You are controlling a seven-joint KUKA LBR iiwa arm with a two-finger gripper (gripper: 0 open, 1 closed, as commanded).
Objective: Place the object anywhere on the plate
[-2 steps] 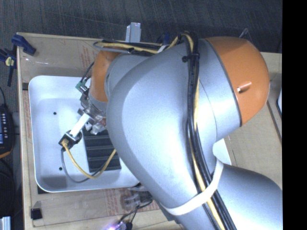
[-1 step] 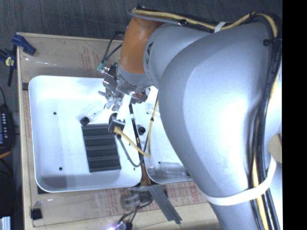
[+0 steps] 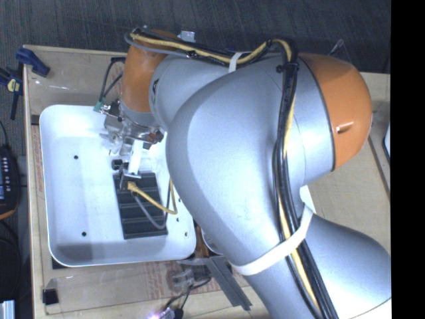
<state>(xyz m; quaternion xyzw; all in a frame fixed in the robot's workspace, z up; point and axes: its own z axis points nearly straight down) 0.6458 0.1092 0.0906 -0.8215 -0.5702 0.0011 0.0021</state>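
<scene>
The pincer (image 3: 121, 153) is recorded low over the white bin (image 3: 50, 178) on the desk (image 3: 66, 72), nearer the bin's far wall than its near one. Whether it is spread, pressed together or pinching anything cannot be told, because its tip is too cluttered to read.

The object's position cannot be established. A few small dark specks (image 3: 76, 157) are noted on the bin's bare floor, and the bin's right side is covered by the arm (image 3: 239, 178). The object's relation to the pincer and the plate's position are therefore left undetermined.

No finding on weight, stiffness or fragility can be supported. A light, possibly slippery item is to be assumed, and a hold across its narrowest firm part is advised.
</scene>
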